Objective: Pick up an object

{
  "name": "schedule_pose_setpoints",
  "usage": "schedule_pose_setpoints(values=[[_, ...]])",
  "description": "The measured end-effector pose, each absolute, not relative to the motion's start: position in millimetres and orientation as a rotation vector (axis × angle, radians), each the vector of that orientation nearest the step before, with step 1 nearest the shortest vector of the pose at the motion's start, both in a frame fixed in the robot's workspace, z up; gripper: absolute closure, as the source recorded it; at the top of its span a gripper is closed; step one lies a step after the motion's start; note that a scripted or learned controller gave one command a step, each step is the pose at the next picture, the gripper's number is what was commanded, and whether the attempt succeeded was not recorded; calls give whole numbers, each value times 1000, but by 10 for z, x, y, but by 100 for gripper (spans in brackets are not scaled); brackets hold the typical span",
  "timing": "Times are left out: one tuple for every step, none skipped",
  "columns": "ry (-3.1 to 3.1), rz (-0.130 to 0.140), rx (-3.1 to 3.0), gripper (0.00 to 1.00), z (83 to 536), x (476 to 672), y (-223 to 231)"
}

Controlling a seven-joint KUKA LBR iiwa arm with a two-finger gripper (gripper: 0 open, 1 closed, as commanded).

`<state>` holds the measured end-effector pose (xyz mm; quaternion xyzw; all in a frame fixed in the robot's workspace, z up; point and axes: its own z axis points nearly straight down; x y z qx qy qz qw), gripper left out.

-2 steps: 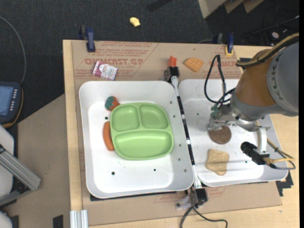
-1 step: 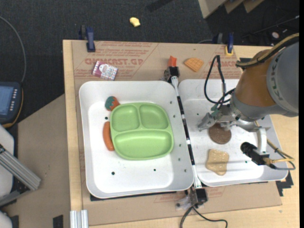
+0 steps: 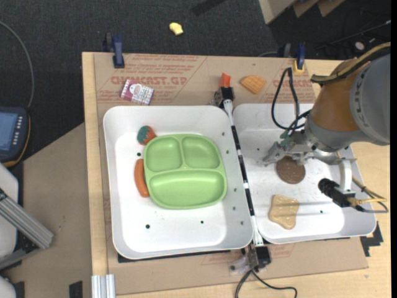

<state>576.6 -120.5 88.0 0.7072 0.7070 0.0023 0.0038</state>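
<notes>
Two shallow white bins are seen side by side on a cardboard-covered bench [image 3: 93, 166]. In the left bin [image 3: 124, 228] a green divided plate [image 3: 184, 171] is placed, with three compartments. A long orange piece, like a sausage [image 3: 141, 179], is lying just beside the left edge of the plate, and a small round thing in green and red [image 3: 146, 134] is resting near the upper left corner of the plate.

In the right bin [image 3: 322, 225] a round brown disc, like a cookie [image 3: 291, 170], is found near the middle, and a pale tan piece, like a slice of bread [image 3: 284, 212], is lying below it, nearer to the front edge. The two are apart.

The arm [image 3: 347, 107] is reaching in from the right, and its gripper [image 3: 291, 155] is located directly over the upper edge of the brown disc. It cannot be told whether the disc is touched or gripped, because the fingers are hidden by the wrist; whether they are open or closed cannot be told either.

Outside the bins, on the bench, a small pink and white packet [image 3: 136, 92] is seen at the upper left, and an orange waffle-like piece [image 3: 253, 84] is seen above the right bin. A small yellow thing [image 3: 176, 28] is lying on the dark floor beyond the bench.
</notes>
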Motion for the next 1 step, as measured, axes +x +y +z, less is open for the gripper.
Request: schedule_pose_setpoints(values=[[2215, 9, 2214, 0, 886, 5867, -1383]])
